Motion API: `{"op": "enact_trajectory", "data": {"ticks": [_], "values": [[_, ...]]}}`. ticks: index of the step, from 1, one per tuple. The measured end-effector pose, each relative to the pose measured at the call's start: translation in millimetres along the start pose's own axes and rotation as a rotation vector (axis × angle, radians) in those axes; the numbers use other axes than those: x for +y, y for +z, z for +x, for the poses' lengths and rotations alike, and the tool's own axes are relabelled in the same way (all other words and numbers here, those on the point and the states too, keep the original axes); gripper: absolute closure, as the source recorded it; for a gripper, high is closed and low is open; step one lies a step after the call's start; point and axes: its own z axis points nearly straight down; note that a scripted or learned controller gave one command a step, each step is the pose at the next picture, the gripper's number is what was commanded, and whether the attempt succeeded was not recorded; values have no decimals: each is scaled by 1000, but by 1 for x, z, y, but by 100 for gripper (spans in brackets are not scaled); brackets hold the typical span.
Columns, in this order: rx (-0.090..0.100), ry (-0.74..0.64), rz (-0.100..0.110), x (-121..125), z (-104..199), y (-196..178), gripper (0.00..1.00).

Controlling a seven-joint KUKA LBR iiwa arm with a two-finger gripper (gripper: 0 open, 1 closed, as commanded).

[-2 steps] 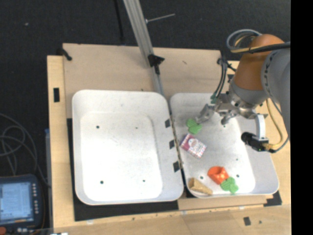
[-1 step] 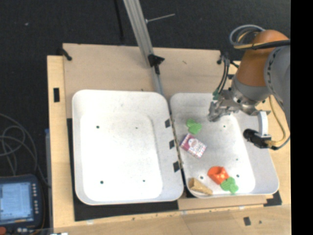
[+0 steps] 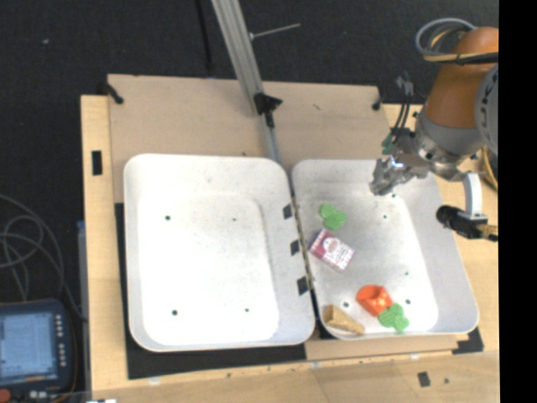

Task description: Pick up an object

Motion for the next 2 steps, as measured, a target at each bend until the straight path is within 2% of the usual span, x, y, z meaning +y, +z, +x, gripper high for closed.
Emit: {"op": "enact_trajectory", "data": {"ticks": [1, 2], "values": [[-1, -2, -2, -1, -6, -64, 100], [1, -7, 3, 0, -7, -77, 100]]}}
